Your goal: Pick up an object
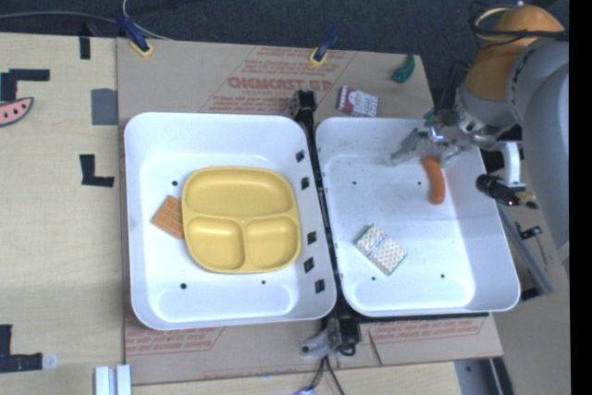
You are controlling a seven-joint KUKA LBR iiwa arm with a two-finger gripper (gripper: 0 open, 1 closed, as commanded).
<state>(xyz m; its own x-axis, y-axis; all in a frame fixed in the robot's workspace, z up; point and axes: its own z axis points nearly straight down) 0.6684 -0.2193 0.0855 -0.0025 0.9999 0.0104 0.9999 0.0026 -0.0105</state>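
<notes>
The likeliest target is the orange carrot-shaped piece, which is lying in the right bin toward that bin's 1 o'clock corner. It is looking small, smooth and rigid, probably a light plastic toy, so it should lift easily but may be slippery and inclined to roll under a pinch. The best hold would be across its narrow width near the middle, with the fingers straddling its long axis, which is running roughly from 12 to 6 o'clock.

In appearance it is a short orange rod, slightly tapered and rounded at both ends, standing out sharply against the white floor of the bin.

The tool is hanging just at the carrot's 12 o'clock end, and its metal fingers are appearing spread apart with nothing between them (released, as far as this slanted view shows). Whether it is touching the carrot's tip is hard to tell.

A second candidate is sitting in the same bin at about 7 o'clock from the carrot: a small checkered packet, flat and probably soft, which would be harder to pinch off the floor.

The left bin is carrying a yellow 3-compartment plate with a tan cracker-like piece tucked at its 9 o'clock edge. On the surface, a small red packet is lying at the right bin's 12 o'clock side.
</notes>
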